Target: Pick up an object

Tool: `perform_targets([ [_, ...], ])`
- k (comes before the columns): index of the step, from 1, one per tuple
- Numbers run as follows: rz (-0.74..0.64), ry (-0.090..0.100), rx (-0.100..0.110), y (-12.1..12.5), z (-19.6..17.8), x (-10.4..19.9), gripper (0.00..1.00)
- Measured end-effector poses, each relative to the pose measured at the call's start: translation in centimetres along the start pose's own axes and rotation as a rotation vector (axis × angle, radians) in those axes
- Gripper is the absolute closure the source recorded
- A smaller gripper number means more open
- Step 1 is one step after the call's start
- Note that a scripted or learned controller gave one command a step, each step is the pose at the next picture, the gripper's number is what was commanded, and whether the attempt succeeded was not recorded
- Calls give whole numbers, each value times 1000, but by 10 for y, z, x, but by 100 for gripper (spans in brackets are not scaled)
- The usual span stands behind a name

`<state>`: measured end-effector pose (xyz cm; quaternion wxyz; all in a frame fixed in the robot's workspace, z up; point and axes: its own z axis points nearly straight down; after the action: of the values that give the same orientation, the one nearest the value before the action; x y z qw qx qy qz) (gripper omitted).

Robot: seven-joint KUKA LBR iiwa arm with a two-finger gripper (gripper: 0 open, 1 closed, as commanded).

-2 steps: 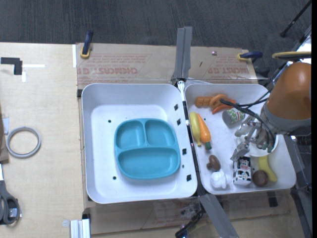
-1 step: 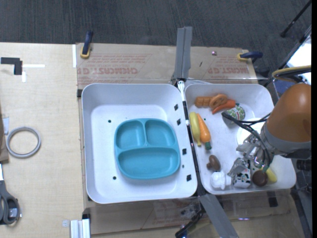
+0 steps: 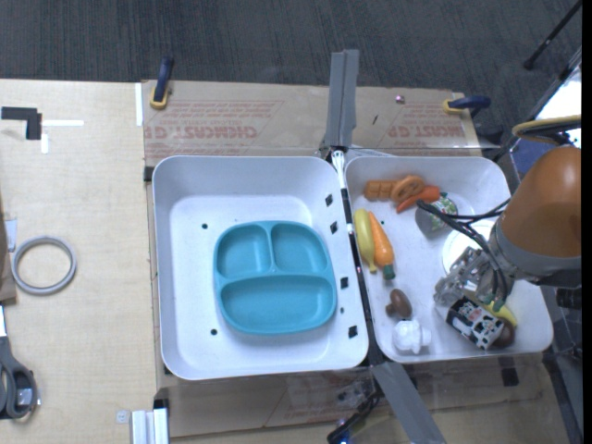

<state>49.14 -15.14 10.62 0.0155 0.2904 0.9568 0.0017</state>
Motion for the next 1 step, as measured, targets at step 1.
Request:
perform_targets([
  [1, 0, 0, 0, 0, 0, 0, 0],
])
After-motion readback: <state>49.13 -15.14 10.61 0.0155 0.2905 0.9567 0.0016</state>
